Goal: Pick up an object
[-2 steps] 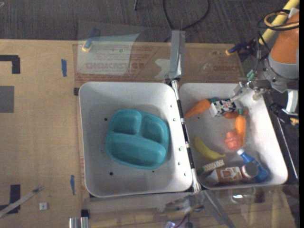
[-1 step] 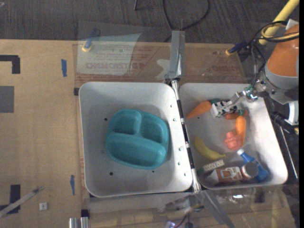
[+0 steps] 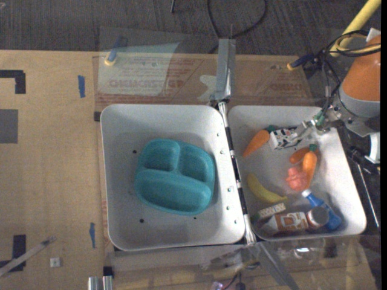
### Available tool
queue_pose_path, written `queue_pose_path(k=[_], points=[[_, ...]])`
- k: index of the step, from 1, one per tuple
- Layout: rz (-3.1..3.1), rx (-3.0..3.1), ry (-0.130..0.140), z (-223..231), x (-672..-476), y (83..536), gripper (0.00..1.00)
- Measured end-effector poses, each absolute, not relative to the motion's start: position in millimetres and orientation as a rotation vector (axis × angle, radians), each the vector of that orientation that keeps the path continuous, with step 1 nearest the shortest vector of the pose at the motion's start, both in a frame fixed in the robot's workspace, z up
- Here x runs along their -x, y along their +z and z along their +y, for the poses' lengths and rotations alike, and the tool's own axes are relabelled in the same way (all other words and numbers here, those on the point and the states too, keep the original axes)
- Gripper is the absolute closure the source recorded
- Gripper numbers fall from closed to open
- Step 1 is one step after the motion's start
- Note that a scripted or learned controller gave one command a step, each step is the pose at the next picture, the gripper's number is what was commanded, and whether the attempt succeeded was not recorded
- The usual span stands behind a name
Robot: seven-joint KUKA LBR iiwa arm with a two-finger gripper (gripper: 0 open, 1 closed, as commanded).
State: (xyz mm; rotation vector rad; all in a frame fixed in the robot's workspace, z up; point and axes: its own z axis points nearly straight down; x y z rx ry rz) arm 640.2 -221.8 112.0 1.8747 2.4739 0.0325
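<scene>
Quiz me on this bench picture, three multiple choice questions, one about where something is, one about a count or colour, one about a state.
1. Where is the teal divided plate?
A. left bin
B. right bin
C. on the bench outside the bins

2. How many orange carrots lie in the right bin?
A. none
B. two
C. five

3. How does the bottle with the blue cap sit?
A. standing upright
B. lying on its side
C. hanging from the arm

Answers:
1 A, the plate sits in the left bin.
2 B, one carrot by the divider and another further right.
3 B, its length runs along the bin's near wall.
</scene>
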Motion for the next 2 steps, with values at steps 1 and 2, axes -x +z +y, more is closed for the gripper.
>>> queue_pose_path(k=[1, 2], points=[[2.454, -1.957, 0.016, -217, -562.6, 88, 0.0], [2.243, -2.189, 0.004, -195, -572.4, 88, 0.0]])
